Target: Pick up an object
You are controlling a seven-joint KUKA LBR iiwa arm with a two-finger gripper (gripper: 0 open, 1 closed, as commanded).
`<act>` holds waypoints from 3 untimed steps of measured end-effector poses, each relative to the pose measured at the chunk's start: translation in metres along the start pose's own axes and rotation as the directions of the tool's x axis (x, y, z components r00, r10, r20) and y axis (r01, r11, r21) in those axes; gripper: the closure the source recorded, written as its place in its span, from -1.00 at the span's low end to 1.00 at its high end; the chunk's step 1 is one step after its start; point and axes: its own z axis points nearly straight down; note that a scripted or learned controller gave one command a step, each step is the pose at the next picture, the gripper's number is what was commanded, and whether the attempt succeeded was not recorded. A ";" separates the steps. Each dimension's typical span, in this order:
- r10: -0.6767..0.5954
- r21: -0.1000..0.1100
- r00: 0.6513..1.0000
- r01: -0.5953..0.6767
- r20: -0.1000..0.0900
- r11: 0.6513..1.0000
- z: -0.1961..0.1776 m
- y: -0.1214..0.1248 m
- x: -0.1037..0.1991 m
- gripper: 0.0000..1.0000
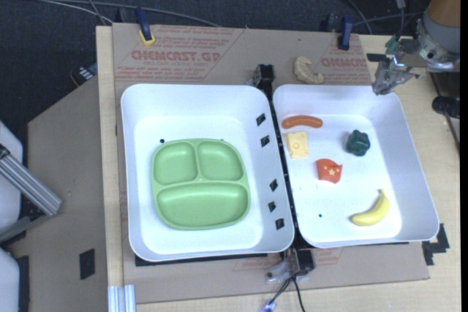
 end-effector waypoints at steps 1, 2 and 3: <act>0.000 0.003 1.000 0.000 -0.001 1.000 -0.040 0.001 0.000 1.00; -0.003 0.011 1.000 0.003 -0.005 1.000 -0.044 -0.022 0.042 1.00; -0.002 0.014 1.000 0.002 -0.006 1.000 -0.032 -0.054 0.082 1.00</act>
